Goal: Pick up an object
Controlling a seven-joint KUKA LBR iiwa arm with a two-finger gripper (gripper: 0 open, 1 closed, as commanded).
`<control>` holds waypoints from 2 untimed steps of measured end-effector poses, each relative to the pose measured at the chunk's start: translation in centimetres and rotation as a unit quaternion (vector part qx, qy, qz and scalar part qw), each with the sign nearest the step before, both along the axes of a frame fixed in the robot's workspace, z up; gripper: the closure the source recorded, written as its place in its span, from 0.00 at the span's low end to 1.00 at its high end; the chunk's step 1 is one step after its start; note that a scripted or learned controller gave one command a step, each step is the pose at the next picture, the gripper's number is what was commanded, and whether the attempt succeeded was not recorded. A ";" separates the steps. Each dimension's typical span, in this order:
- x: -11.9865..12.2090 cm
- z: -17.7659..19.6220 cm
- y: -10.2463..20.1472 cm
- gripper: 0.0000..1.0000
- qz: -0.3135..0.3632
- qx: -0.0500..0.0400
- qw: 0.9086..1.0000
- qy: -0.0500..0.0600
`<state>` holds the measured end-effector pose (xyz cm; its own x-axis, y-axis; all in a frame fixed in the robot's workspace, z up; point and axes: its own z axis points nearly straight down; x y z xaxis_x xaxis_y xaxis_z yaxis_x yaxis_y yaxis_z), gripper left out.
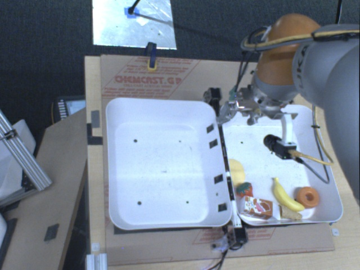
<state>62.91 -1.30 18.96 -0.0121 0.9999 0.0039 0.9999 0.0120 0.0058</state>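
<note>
Yellow and curved, a banana (284, 194) is noted lying flat on the floor of the right bin (253, 151), toward that bin's 5 o'clock. An orange ring (307, 197) is recorded just beside it at 3 o'clock. A red-and-white packet (257, 207) is seen at the banana's 9 o'clock, and a pale yellow rounded piece (236, 170) lies against the bin's 9 o'clock wall. Banana and ring are close but are judged to be apart.

The gripper (235, 109) is placed over the 11 o'clock corner of the same bin, well apart from this cluster. Whether it is open or closed cannot be determined, and nothing is seen held in it.

The banana is judged light, probably a rigid toy with a smooth, somewhat slippery skin, and unlikely to be damaged. A hold across its middle, square to the long axis, is advised, since the body is thickest there and clear of its neighbours. The packet is judged flat and awkward to grasp.
</note>
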 end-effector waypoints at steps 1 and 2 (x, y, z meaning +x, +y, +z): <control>4.1 -0.4 5.3 0.00 -0.001 -0.001 1.000 0.000; 4.1 0.7 4.9 1.00 -0.002 -0.002 1.000 0.000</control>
<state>66.99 3.56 19.63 -0.0077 1.0000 0.0007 1.0000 0.0077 0.0054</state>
